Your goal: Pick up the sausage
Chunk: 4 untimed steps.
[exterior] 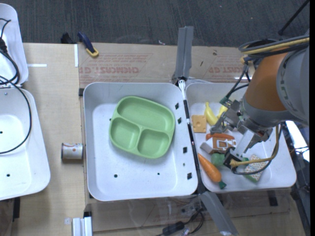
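The gripper point(220, 132) reaches down into the right bin point(280, 176) from the right, over the cluster of toy food at the bin's left side. A reddish-brown piece that looks like the sausage point(215, 137) lies just below the gripper tip, partly hidden by it. I cannot make out whether the gripper touches it.
Around the sausage lie a yellow banana point(210, 113), a cheese slice point(199, 124), a carrot point(209, 168), a green piece point(218, 159) and a patterned packet point(253, 167). The left bin point(98, 171) holds a green divided plate point(142, 127). A small can point(72, 151) lies on the bench.
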Tool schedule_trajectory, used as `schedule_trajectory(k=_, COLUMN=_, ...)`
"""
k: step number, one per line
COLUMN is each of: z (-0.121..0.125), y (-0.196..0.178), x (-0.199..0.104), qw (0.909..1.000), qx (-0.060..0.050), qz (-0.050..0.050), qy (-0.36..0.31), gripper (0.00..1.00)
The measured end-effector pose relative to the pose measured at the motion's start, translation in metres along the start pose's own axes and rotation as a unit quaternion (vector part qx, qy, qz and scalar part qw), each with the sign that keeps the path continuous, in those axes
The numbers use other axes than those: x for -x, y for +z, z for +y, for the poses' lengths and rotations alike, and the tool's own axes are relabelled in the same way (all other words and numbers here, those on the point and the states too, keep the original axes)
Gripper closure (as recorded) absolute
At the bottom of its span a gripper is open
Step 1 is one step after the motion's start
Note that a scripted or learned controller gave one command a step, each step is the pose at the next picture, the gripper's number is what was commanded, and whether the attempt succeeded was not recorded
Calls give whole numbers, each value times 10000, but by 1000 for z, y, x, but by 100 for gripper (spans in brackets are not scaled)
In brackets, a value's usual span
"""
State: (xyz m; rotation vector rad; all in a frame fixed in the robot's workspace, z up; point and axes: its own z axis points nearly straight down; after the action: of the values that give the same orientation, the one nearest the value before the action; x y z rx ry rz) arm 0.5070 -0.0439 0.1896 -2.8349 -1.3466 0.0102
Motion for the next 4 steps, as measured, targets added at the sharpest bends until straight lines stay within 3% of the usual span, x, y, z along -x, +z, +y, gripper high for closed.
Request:
schedule_trajectory(k=1, z=48, y=-1, x=-1, qw=9892, qx=13, qz=3, qy=1463, gripper=0)
schedule_trajectory(k=2, z=2, y=-1, x=-30, qw=9625, qx=3, qz=0, qy=2712, gripper=0)
schedule_trajectory(k=3, z=28, y=-1, x=-62, qw=9421, qx=12, qz=7, qy=3353, gripper=0)
schedule_trajectory(k=4, z=21, y=-145, x=-79, qw=9437, qx=20, qz=17, qy=3309, gripper=0)
